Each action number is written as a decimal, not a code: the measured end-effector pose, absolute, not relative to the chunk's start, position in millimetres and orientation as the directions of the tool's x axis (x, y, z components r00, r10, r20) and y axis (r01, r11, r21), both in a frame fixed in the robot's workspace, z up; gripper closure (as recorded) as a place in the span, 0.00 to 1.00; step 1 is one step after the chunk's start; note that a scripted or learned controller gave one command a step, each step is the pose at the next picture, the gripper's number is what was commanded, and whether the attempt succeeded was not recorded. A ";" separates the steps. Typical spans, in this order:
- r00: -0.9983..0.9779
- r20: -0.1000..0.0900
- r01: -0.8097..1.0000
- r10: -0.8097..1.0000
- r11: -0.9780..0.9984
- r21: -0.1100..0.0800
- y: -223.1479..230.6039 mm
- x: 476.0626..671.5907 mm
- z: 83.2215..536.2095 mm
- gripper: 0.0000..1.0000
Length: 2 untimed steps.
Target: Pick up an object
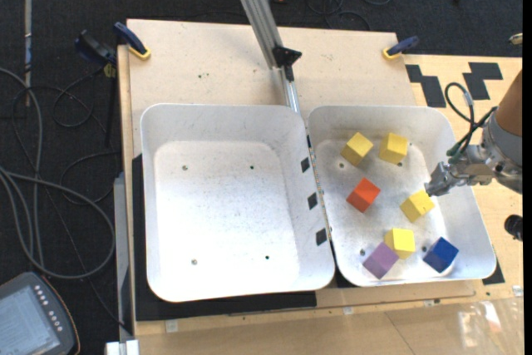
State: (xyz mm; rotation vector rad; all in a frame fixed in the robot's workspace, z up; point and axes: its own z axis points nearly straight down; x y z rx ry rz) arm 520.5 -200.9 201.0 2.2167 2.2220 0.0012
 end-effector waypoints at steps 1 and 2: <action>-0.008 0.001 1.000 1.000 0.008 0.002 -154.5 520.6 213.5 1.00; -0.008 0.002 1.000 1.000 0.008 0.000 -102.6 526.1 209.8 1.00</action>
